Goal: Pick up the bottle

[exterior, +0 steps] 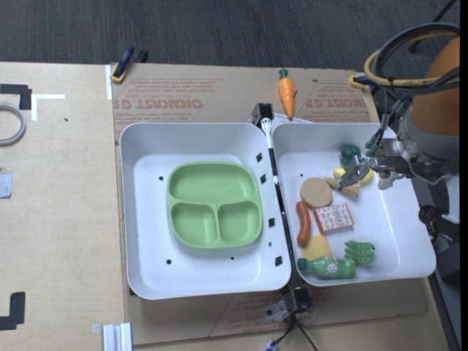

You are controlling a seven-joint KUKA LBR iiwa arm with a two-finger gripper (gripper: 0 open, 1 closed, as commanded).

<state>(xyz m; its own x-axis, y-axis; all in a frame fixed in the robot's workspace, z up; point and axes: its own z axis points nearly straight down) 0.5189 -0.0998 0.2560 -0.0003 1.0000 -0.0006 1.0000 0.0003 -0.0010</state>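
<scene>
The green bottle (329, 268) lies on its side at the near edge of the right bin (398, 232), its neck pointing left. My gripper (358, 172) hangs low over the far part of the same bin, just above a small yellow and brown toy (346, 184). The bottle is well in front of the gripper, with other toys between them.
A tan round biscuit (316, 192), a red sausage (303, 222), a red patterned box (334, 217), a yellow wedge (318, 247), a leafy green toy (360, 251) and a dark green piece (349, 152) share the right bin. The left bin (139, 196) holds a green divided plate (216, 205). A carrot (285, 92) lies behind the bins.
</scene>
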